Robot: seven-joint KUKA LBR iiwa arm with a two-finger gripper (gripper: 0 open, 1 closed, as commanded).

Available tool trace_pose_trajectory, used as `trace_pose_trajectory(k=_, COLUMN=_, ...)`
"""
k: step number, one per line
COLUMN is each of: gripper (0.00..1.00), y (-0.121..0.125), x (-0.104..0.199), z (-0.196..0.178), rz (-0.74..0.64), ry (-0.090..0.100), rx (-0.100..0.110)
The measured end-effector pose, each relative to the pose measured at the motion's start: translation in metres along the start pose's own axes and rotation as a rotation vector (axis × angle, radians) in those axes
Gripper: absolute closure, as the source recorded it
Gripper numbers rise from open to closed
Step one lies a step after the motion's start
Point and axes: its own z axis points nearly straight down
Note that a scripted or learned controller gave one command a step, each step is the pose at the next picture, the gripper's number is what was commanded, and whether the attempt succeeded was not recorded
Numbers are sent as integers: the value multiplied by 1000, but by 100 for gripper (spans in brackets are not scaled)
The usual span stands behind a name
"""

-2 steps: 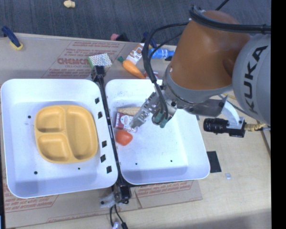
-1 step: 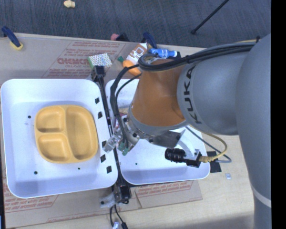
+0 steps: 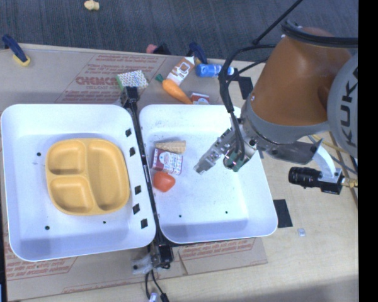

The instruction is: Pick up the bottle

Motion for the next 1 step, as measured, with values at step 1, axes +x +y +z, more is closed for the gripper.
trace_pose_trajectory(k=1, gripper=100, y=45, x=50, z=122, rz=-133, ry=5, rx=3)
